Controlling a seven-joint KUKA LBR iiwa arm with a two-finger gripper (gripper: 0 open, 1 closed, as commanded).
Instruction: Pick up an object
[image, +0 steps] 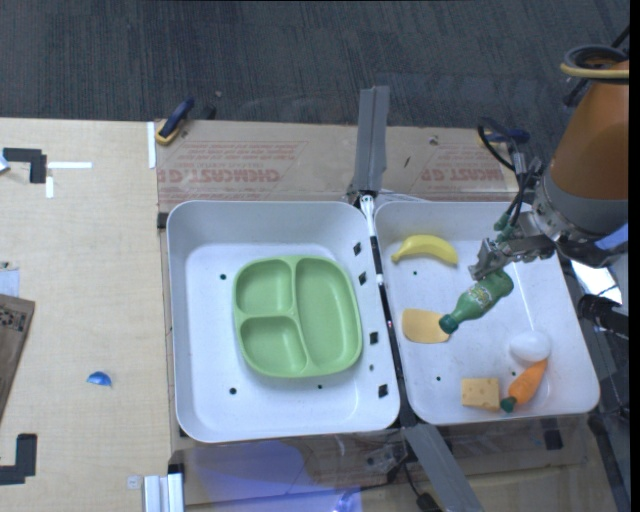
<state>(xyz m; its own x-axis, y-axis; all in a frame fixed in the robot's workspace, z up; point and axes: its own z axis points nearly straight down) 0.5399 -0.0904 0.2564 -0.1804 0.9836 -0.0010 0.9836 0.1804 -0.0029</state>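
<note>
The arm (596, 140) reaches in over the right bin (560, 405), its orange band above the grey wrist. The pincer (492, 268) hangs low over that bin, and its fingers are clamped on the base end of a green bottle (476, 303). The bottle slants down and away to the pincer's lower left, neck and cap pointing toward the bin floor; whether the cap end touches the floor or hangs just clear of it cannot be told.

Just beside the bottle's cap end, lower left of the pincer, lies a flat yellow-orange slice (424, 326). A yellow banana (425, 248) lies on the bin floor to the pincer's left, slightly higher in the view and apart from the bottle. Below the pincer, near the bin's front edge, sit a white egg-like piece (529, 347), an orange carrot (527, 384) touching or just under it, and a yellow cheese block (480, 392) just beside the carrot's green tip.

Well to the pincer's left, across the divider, the left bin (200, 310) holds a green three-compartment plate (298, 316). Both bins rest on the bench (80, 300).
</note>
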